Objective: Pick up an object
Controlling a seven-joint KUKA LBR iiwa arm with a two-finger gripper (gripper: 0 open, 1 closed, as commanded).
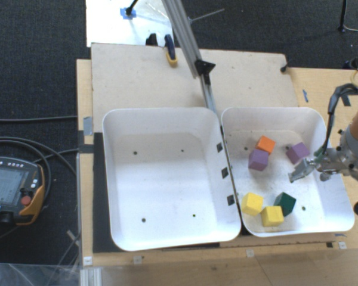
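Note:
The right bin [331, 216] holds several small blocks. An orange block [265, 143] and a purple block [258, 159] sit close together near its middle, with a second purple block [297, 152] to their right. At the front lie two yellow blocks [252, 204] [272, 215] and a dark green block [285, 202]. My gripper [302, 171] reaches in from the right edge, low over the bin floor. It is just below the right purple block and above the green one. Nothing shows in its grasp.
The left bin [116, 177] stands beside the right one, sharing a dividing wall [227, 177]. A slanted metal pole [185, 34] runs down from the top to the bins' back edge. A teach pendant [12, 189] with cables lies on the floor at far left.

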